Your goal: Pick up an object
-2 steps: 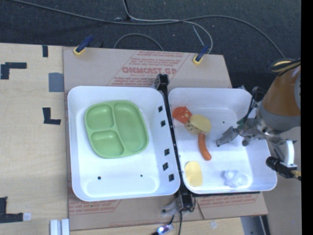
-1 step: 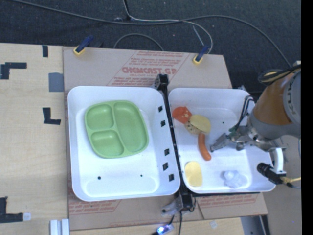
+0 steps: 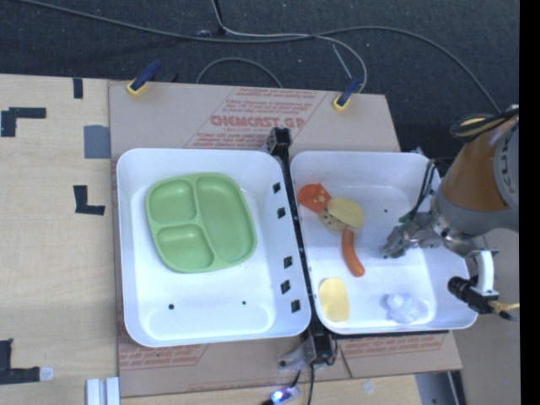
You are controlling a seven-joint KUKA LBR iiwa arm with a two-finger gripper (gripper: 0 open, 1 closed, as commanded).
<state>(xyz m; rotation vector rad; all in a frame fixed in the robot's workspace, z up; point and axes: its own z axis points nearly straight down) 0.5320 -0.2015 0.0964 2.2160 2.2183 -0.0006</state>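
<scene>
The right bin [image 3: 371, 169] holds a red round piece [image 3: 313, 196], a yellow-tan piece [image 3: 345, 213] beside it, an orange carrot-like stick [image 3: 353, 254], a pale yellow oval [image 3: 334, 299] near the front wall and a clear crumpled piece [image 3: 404, 307] at the front right. My gripper [image 3: 396, 245] hangs low over the right side of this bin, to the right of the orange stick and above the clear piece. Nothing shows between its tips. The grey arm with its orange band [image 3: 477, 175] comes in from the right.
The left bin [image 3: 135, 251] carries a green divided plate [image 3: 201, 222]. Both bins rest on a cardboard sheet [image 3: 253, 116] held by yellow-blue clamps [image 3: 348, 94]. Black cables [image 3: 253, 34] run over the dark floor behind. A black divider [image 3: 291, 234] joins the bins.
</scene>
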